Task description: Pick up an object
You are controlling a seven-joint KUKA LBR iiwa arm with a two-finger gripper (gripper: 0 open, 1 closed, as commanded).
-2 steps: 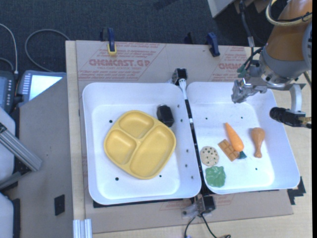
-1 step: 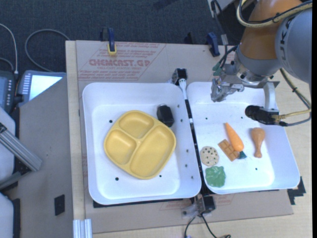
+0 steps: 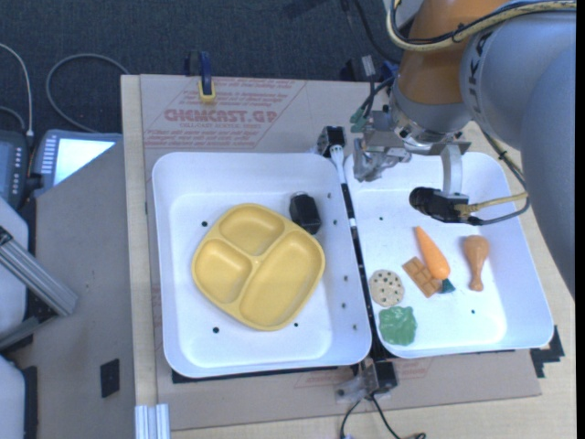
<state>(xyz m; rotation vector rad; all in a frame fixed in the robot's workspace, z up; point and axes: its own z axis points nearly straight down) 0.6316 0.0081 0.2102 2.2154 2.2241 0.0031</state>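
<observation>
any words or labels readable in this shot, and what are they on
"CHEMCAST GP" in large red letters, on the brown protective sheet behind the left bin.
Smaller red lines under it on the same sheet: too blurred to read.
Dark lettering on the grey arm beside the orange band: cut off and too blurred to read.

Bins: smooth white plastic, slight sheen. Tray: matt yellow plastic. My arm: glossy grey and orange shell. Worktop: brown cardboard-like sheet, matt. Carrot: smooth plastic.
</observation>
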